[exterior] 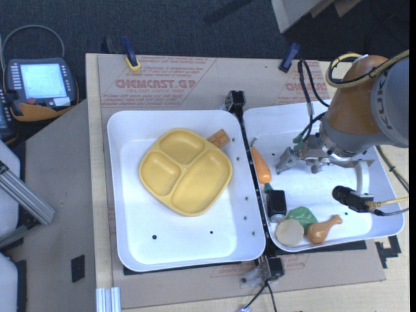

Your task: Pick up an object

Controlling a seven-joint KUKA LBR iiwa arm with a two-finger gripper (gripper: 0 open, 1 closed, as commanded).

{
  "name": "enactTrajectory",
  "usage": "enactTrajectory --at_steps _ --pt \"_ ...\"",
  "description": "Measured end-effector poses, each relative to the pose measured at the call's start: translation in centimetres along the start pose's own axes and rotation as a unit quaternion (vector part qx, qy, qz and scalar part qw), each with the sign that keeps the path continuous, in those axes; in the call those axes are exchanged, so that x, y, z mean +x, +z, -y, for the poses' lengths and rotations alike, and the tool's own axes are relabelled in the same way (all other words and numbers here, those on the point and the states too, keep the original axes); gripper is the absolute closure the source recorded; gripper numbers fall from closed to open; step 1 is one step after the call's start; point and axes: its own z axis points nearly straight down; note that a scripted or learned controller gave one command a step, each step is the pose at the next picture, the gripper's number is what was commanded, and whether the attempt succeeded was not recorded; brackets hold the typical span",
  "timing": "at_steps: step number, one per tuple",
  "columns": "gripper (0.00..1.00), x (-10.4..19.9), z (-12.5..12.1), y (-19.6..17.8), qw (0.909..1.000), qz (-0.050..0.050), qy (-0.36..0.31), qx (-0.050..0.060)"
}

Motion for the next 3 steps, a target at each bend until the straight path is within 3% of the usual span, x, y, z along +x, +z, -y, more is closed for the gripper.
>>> enactTrajectory --at_steps 1,3 --pt "1.0 0.0 -0.1 -1.4 1.0 0.001 0.0 -0.004" --pt "1.0 -1.1 0.0 -12.1 1.0 0.002 -0.001 -0.007"
